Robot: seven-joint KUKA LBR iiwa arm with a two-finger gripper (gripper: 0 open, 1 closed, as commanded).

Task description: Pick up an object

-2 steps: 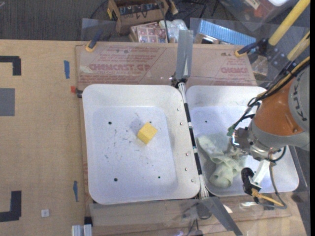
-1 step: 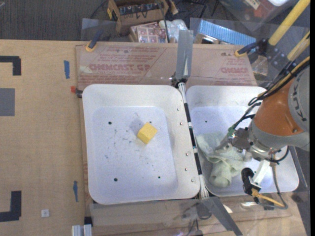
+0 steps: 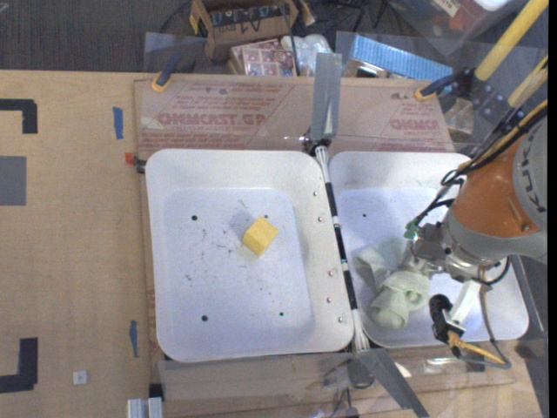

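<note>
A small yellow block point(image 3: 259, 235) lies near the middle of the left bin point(image 3: 174, 181). In the right bin point(image 3: 383, 177) a pale green crumpled soft thing point(image 3: 393, 301) rests near the front left corner, with a flatter pale green piece point(image 3: 372, 261) just behind it. My gripper point(image 3: 418, 266) hangs low over the right bin, directly against the upper right side of the soft thing. The wrist and orange band point(image 3: 492, 203) cover whatever is under the gripper's tip.
A metal divider point(image 3: 335, 233) runs between the two bins. Cardboard sheets point(image 3: 226, 116) stand behind them, and clutter lies beyond. The wooden bench point(image 3: 70, 259) spreads out to the left.
</note>
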